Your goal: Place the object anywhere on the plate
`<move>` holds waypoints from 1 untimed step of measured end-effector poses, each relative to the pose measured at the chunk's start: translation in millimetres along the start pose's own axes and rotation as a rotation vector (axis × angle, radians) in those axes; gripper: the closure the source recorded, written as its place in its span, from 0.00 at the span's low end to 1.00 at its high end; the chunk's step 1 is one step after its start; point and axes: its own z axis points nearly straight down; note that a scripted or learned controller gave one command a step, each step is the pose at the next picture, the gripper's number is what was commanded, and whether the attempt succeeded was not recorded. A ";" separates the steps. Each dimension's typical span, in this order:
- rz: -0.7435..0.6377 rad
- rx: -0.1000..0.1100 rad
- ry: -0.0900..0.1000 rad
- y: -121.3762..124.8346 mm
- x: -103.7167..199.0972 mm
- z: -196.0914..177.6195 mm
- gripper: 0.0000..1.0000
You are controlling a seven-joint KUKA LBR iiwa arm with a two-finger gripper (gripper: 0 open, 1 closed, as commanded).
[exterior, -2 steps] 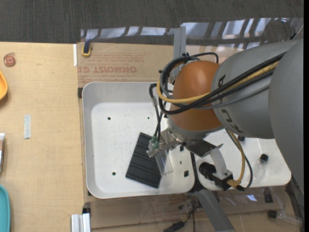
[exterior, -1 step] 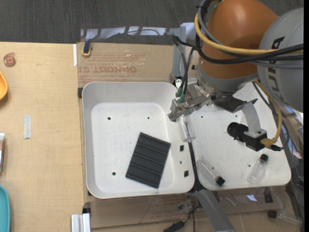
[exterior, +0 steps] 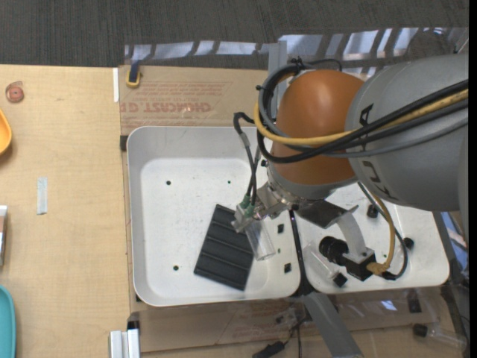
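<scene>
From my station I saw the arm (exterior: 387, 133) reaching in across the right bin (exterior: 428, 271), its orange band (exterior: 317, 129) bulking over the divide between the two bins. The gripper (exterior: 258, 233) hung low over the left bin (exterior: 153, 200), near that bin's right wall. It showed as a pale, see-through shape below a small metal fitting, and I could not tell whether it was open or closed, nor whether anything sat in it.

The task's thing, as far as I could judge, was the black ribbed slab (exterior: 225, 248). It lay flat on the floor of the left bin, turned at a slant, just beside the gripper on the side away from the arm and a little nearer the bin's front rim. Its upper right edge met the gripper's tip in my view; whether the two touched or the tip merely hung above it I could not say.

On the gripper's other side, over the right bin, a black fitting (exterior: 337, 250) with a yellow cable (exterior: 389, 252) hung from the arm, and a dark grey flat piece (exterior: 325, 213) lay just under the wrist.

Well away from the gripper, beyond the left bin, the wooden bench top (exterior: 67, 259) carried a small grey strip (exterior: 42, 196).
</scene>
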 end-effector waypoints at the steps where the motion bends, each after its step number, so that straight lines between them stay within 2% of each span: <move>1: 0.032 -0.002 -0.001 -1.8 -4.8 -80.6 1.00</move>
